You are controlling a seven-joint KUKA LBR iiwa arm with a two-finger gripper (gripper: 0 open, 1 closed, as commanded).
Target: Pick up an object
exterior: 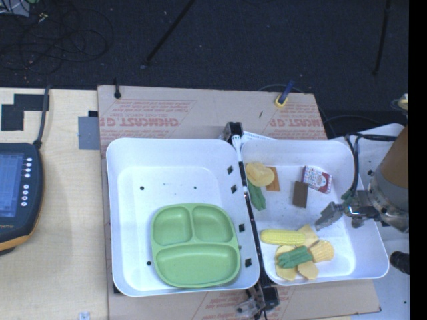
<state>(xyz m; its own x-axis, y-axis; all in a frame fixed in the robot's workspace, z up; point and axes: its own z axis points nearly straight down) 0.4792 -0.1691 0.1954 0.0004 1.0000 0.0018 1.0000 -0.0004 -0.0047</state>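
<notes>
The right bin (363,262) holds several small toys. A red and white carton (316,179) and a brown block (300,193) lie near its back. A yellow piece (259,174) and a green piece (257,198) rest by the left wall. A yellow corn cob (283,237) lies in front, beside a heap of yellow and green pieces (303,255). My gripper (329,217) reaches in from the right, low over the bin floor, just right of the corn cob and above the heap. Nothing shows in its grasp.
The left bin (133,179) holds a green divided plate (195,244). A black divider with clips (241,199) runs between the bins. A tablet-like pendant (17,192) lies on the bench at far left. Cardboard lies under both bins.
</notes>
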